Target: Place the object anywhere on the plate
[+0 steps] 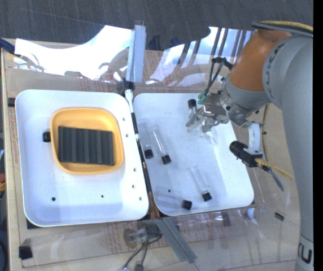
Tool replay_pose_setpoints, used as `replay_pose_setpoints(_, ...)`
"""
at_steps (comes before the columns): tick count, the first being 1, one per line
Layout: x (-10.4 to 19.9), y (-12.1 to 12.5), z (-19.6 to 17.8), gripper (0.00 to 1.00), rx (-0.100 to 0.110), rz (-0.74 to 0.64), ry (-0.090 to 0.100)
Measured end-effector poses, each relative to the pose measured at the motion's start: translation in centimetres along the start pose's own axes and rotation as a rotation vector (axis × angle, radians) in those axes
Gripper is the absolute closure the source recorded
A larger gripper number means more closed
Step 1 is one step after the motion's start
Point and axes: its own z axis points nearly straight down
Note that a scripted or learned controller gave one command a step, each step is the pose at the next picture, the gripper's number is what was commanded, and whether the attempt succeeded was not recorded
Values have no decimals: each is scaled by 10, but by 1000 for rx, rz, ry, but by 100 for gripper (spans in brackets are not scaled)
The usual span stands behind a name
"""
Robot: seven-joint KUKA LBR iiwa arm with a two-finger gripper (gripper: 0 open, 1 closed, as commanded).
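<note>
A yellow plate (85,115) lies in the left bin (37,196), with a black ridged slab (87,145) on its middle. Several clear tubes with black caps lie in the right bin (229,179): one (158,143) at the left, one (198,179) right of the middle, one (173,201) by the front wall. My gripper (204,119) hangs low over the far right part of that bin, apart from the tubes. A small black cap (191,102) sits just behind it. I see nothing between its tips.
A small black piece (47,136) lies in the left bin, touching the plate's left rim. Another loose black cap (148,153) lies near the right bin's left wall. A raised wall (139,151) divides the two bins.
</note>
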Motion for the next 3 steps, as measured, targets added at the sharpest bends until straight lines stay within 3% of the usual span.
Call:
replay_pose_setpoints(1, 38, -12, -8, 100, 4, -183, 1)
replay_pose_setpoints(2, 38, -12, -8, 0, 4, -183, 1)
replay_pose_setpoints(3, 111, 2, 9, 0, 3, -527, 0)
